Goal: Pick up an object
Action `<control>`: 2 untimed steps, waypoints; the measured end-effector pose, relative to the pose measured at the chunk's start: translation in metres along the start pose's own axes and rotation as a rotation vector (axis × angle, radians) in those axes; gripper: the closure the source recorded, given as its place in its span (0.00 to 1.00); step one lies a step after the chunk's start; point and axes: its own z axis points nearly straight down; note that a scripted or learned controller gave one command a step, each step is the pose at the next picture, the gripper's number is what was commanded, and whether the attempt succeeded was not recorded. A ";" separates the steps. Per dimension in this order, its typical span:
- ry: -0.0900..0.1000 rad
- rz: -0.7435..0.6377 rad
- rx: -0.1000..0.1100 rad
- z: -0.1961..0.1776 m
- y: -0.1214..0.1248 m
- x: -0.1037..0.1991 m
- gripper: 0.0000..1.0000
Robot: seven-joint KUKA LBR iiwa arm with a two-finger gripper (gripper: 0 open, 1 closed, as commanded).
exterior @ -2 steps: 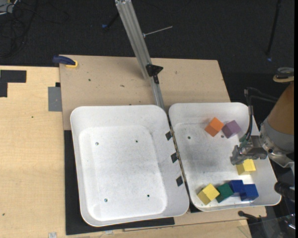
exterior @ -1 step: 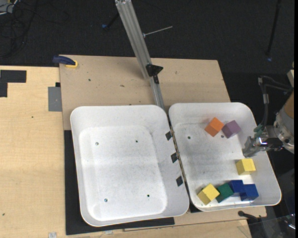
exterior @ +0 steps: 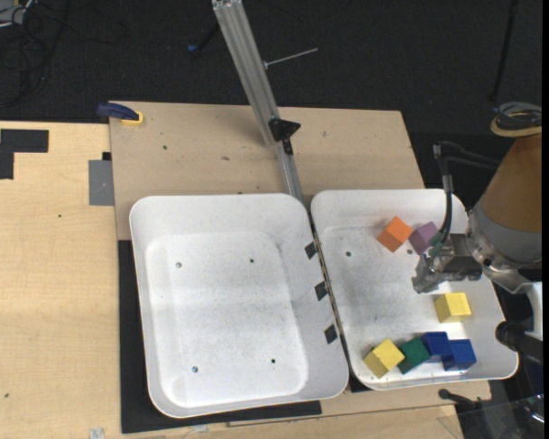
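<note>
The right bin point(exterior: 366, 282) holds several blocks. An orange block point(exterior: 394, 233) and a purple block point(exterior: 424, 237) lie near its back right. A yellow block point(exterior: 453, 305) sits at the right side. Along the front lie another yellow block point(exterior: 382, 358), a green block point(exterior: 413, 354) and blue blocks point(exterior: 450, 349). My gripper point(exterior: 430, 277) hangs over the right bin, just below the purple block and up-left of the yellow block at the right. I see nothing between its fingers.
The left bin point(exterior: 165, 227) stands beside the right one, with black clips point(exterior: 320, 289) along the shared edge. A slanted aluminium rail point(exterior: 254, 76) rises behind the bins. The arm's orange band point(exterior: 517, 186) fills the right side.
</note>
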 end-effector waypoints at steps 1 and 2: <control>0.000 -0.001 0.000 -0.008 0.000 0.050 1.00; 0.000 -0.001 0.000 -0.013 -0.002 0.101 1.00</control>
